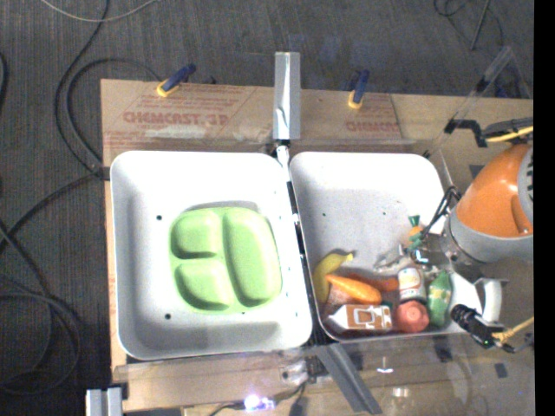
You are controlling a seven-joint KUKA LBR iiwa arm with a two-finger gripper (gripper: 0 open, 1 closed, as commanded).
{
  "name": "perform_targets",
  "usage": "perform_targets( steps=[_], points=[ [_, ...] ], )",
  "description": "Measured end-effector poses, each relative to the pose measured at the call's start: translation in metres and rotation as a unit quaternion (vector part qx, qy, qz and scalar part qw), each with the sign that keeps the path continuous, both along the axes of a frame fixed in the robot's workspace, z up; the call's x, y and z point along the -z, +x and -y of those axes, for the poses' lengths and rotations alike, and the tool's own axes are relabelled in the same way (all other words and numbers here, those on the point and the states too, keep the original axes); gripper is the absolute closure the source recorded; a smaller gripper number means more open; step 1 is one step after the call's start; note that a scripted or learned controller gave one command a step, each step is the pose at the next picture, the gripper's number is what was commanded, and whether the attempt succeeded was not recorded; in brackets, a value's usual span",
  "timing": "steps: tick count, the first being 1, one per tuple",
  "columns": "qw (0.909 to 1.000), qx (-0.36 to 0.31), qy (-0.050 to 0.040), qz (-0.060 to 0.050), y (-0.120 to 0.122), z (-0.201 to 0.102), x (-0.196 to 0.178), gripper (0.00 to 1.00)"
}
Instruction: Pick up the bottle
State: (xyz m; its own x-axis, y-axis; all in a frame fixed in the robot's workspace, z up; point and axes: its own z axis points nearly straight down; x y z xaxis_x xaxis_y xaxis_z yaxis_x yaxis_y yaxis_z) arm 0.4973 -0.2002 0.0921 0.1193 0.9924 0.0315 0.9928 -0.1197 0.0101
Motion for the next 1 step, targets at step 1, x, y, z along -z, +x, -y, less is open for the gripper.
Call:
perform_targets(
  steps=[1],
  points=[
    [0.9963, 0.084, -0.0165, -0.01, 0.0196, 0.0167, -0.1839, 0.0]
  ],
)
